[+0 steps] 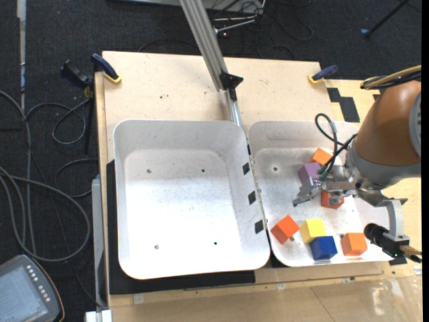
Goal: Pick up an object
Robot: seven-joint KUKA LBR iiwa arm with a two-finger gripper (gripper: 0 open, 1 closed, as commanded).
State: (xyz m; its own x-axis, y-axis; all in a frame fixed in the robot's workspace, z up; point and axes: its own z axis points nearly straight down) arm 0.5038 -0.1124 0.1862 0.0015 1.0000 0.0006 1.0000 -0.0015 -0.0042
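A: The arm (392, 136) is reaching in from the right, orange band and grey wrist hanging over the right bin (268, 146), and the pincer (320, 192) is down low among the blocks.

B: Can you call its state?

A: No. The metal parts are bunched together against the wrist, and I cannot tell whether it is released, clenched or grasping anything. A red block (332, 199) sits right under it, touching or nearly so, but nothing shows clearly between the tips.

B: What else is in that bin?

A: A purple block (309, 173) just left of the pincer, with an orange block (322, 156) tucked behind it, partly hidden by a black cable (328, 129). Nearer the front edge there is a second orange block (285, 228), tilted, then a yellow block (312, 229) just beside it, and a blue block (324, 247) touching the yellow one's front corner. A third orange block (353, 244) lies at the front right.

B: And the left bin (134, 139)?

A: It sits flush against the right one on the pale desk (174, 86), white floor speckled with dark dots. A slanted metal pole (204, 35) runs down to where the two bins meet at the back.
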